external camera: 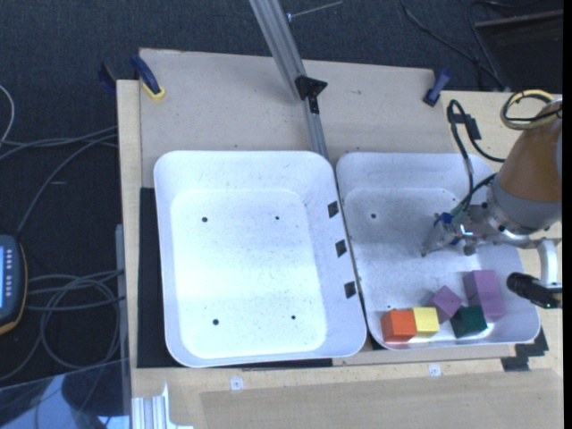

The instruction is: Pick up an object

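Note:
Several blocks lie in the near right corner of the right bin [384, 186]: an orange block [399, 324], a yellow block [426, 320], a small purple block [446, 299], a green block [467, 322] and a taller purple block [485, 290]. My gripper [433, 236] hangs over the bin's middle, up and to the left of the blocks and apart from them. Its fingers stand open with nothing between them. The arm's orange band [532, 164] is at the right edge.
The left bin [179, 177] sits beside the right one, with a row of black clips [340, 248] along the shared wall. A slanted metal pole [284, 43] rises behind the bins. Cables [465, 141] hang by the arm.

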Available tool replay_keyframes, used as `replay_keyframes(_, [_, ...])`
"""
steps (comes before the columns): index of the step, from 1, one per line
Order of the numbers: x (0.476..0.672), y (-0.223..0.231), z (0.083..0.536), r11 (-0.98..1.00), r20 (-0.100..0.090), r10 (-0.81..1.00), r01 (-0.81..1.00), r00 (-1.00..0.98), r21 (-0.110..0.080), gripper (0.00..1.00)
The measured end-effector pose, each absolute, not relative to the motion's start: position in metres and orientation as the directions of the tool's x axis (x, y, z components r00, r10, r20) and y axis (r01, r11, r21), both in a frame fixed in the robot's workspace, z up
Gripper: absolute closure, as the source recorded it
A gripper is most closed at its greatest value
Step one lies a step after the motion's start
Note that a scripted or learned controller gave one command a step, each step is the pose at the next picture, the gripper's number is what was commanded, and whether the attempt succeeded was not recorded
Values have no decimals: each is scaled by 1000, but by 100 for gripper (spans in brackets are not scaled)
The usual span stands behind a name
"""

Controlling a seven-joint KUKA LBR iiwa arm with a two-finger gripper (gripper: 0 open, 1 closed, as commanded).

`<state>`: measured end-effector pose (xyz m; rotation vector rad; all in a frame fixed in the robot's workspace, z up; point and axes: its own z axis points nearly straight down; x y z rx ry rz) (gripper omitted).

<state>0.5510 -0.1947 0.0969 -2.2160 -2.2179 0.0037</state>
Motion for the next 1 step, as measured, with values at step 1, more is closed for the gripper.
replay_keyframes(1, [553,-195,111,1,1,1000,1000,-1,2,100])
